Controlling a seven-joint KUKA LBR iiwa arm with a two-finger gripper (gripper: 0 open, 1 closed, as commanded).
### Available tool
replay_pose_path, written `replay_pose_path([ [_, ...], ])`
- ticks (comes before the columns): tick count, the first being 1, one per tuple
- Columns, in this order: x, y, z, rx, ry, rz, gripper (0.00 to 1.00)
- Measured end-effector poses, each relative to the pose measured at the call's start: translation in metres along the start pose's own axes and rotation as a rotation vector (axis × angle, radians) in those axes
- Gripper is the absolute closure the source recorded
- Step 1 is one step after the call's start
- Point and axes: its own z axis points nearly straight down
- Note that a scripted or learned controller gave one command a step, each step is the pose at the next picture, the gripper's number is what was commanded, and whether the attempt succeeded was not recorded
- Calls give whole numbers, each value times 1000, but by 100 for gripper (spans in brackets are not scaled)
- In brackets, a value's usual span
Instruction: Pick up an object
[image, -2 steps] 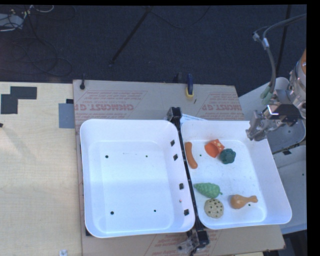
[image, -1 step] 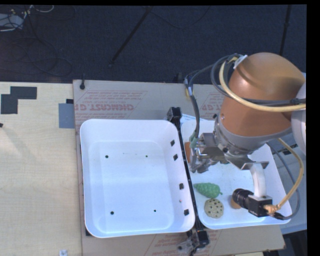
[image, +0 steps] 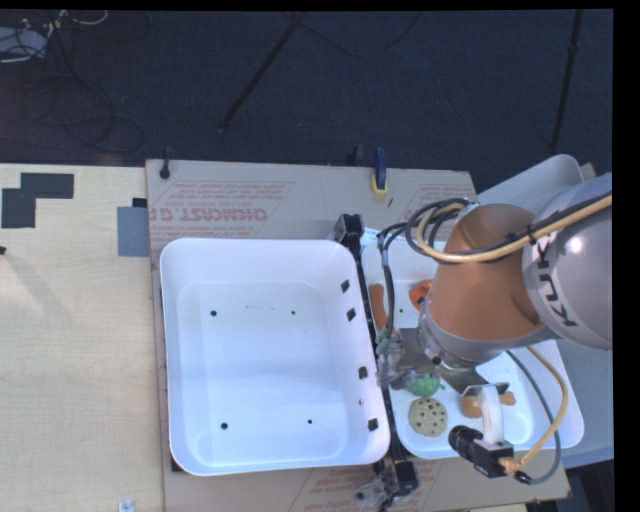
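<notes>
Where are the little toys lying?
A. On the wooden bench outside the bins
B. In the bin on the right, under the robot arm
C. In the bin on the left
B. The round spotted piece, the green piece and an orange piece all lie in the right bin, below the arm.

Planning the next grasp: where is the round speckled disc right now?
The round speckled disc lies in the right bin, near its front edge, just below the green object and left of the orange piece.
</notes>
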Motion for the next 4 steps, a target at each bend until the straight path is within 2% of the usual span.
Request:
replay_pose_path([
  [1,-83,4,-1,-15,-1,3,100],
  [2,-202,-2,-128,-31,-7,5,100],
  [3,-171,-4,-261,-33,-1,-10,100],
  [4,-229,-5,-300,-22,-1,-2,100],
])
